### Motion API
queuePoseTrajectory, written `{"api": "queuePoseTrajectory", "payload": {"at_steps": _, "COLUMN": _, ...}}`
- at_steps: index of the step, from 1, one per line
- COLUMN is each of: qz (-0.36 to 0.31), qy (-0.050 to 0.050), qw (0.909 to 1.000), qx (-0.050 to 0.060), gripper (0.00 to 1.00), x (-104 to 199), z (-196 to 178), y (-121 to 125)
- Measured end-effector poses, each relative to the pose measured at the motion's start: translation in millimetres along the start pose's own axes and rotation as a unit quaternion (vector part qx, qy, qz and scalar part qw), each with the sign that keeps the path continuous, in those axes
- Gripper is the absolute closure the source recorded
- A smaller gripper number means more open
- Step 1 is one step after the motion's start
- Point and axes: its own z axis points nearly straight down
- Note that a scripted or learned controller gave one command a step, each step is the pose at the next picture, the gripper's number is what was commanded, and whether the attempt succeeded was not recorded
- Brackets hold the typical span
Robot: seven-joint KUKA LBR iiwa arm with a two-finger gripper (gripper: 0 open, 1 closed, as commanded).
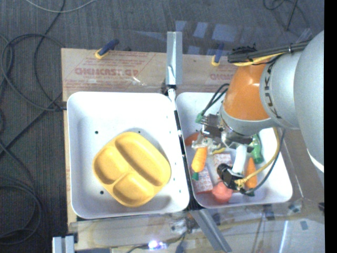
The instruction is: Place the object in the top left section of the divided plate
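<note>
One arm dips into the cluttered right bin, jaws' state impossible to tell.

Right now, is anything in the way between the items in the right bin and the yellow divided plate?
Only the two bins' adjoining walls run between the right bin and the divided plate in the left bin. The plate's sections look bare, so lifting over the walls should do.

**Two white bins on a brown desk**

The desk has a brown top with faded red print. A left bin and a right bin, both shallow and white, sit side by side, rims touching. Two yellow clamps grip its far edge.
</note>
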Motion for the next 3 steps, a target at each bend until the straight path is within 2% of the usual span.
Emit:
{"api": "queuePoseTrajectory", "payload": {"at_steps": 1, "qz": 0.032, "qy": 0.001, "qw": 0.9995, "qx": 0.000, "gripper": 1.00, "x": 53, "z": 0, "y": -42}}
{"api": "queuePoseTrajectory", "payload": {"at_steps": 2, "qz": -0.069, "qy": 0.000, "qw": 0.9976, "qx": 0.000, "gripper": 1.00, "x": 53, "z": 0, "y": -13}}
{"api": "queuePoseTrajectory", "payload": {"at_steps": 3, "qz": 0.011, "qy": 0.000, "qw": 0.9999, "qx": 0.001, "gripper": 1.00, "x": 95, "z": 0, "y": -72}}
